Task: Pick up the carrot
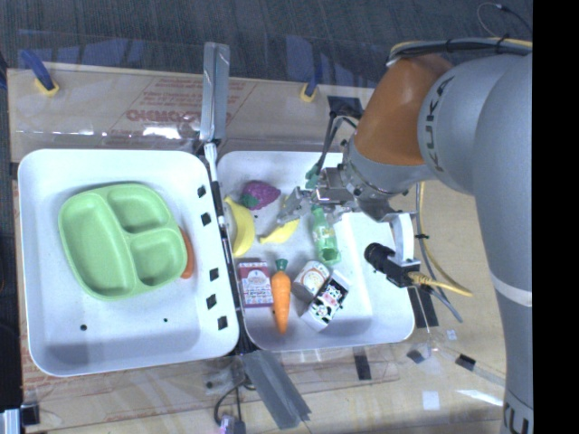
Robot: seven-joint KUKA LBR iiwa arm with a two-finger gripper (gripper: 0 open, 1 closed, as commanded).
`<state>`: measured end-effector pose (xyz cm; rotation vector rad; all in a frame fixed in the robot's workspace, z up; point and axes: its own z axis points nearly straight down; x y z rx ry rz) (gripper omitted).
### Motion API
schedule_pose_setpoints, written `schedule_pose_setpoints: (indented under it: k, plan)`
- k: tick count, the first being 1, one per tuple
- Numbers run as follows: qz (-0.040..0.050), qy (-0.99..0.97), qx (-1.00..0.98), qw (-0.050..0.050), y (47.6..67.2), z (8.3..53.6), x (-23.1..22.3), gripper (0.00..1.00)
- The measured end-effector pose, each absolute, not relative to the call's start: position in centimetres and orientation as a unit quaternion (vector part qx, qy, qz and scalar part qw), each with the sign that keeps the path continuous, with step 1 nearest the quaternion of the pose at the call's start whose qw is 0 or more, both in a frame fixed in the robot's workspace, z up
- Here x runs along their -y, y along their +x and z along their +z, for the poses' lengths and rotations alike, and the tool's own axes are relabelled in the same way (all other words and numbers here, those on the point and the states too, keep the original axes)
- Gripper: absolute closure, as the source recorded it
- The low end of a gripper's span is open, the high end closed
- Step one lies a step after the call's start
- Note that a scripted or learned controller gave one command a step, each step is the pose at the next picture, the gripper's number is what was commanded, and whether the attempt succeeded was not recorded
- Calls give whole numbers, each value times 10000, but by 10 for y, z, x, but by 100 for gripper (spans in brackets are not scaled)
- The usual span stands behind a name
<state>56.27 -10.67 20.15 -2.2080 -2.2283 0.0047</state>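
My end effector [305,202] hangs over the upper part of the right bin [391,319]; I cannot tell from this slant how it is set. The carrot [280,300] lies below it and slightly to its left, near the bin's front wall, apart from it, with its green top toward the end effector. Just left of the carrot I note a small red carton [255,283]; to its right, a cow-patterned carton [327,302]. A green bottle [324,235] sits just below the end effector. A yellow banana [242,228] lies to its left. A green divided plate [122,239] occupies the left bin [54,337].
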Motion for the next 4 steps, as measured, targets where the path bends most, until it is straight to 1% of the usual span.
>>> schedule_pose_setpoints:
  k: [1, 2, 3, 4]
  plan:
    - [20, -7477, 6640, 24, 537, 203, 82, 0]
    - [-9, -7064, 7078, -6, 483, 103, 107, 0]
    - [-5, -7045, 7097, -6, 484, 112, 107, 100]
    - [5, -6827, 7307, 13, 495, 191, 27, 100]
